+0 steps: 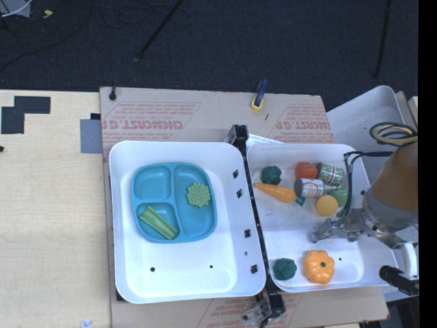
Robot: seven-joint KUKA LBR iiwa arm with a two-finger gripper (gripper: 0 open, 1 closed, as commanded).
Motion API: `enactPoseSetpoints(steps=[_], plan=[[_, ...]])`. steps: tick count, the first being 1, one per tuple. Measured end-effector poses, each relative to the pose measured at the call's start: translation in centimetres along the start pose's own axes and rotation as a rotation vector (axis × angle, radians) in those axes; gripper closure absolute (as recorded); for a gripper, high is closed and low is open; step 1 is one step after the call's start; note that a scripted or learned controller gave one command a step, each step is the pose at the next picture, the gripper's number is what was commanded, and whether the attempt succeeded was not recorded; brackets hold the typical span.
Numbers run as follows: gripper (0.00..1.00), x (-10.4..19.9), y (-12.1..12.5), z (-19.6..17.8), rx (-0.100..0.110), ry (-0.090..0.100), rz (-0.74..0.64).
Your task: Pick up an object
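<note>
**Pick not done yet, gripper low in right bin**

Nothing was lifted: every object lay on a bin floor. The gripper [328, 232] sat low in the right bin [362, 268], in a bare patch between the yellow ball [327, 205] above and the orange pumpkin [319, 266] below, touching neither as far as could be seen. Its opening could not be told from this angle; nothing showed in its grip. The carrot [275, 192], two cans [321, 181] and green broccoli pieces lay nearby. The left bin [136, 279] held a blue tray [147, 180]. Grasp and lift remained.

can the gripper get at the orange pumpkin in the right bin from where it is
Probably yes: the gripper sits just above the pumpkin, with nothing between them; the green broccoli piece lies beside it, apart.
</note>
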State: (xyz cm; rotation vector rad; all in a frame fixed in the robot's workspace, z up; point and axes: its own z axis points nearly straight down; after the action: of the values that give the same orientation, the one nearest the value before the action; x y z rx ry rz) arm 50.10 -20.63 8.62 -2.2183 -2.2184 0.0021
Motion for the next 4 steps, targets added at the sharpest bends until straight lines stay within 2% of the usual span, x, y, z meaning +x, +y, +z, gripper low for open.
enactPoseSetpoints(steps=[1, 4], plan=[[1.00, -0.1, 0.1, -1.2, -0.002, 0.000, 0.004], [1.00, 0.3, 1.1, -14.4, -0.006, -0.003, -0.001]])
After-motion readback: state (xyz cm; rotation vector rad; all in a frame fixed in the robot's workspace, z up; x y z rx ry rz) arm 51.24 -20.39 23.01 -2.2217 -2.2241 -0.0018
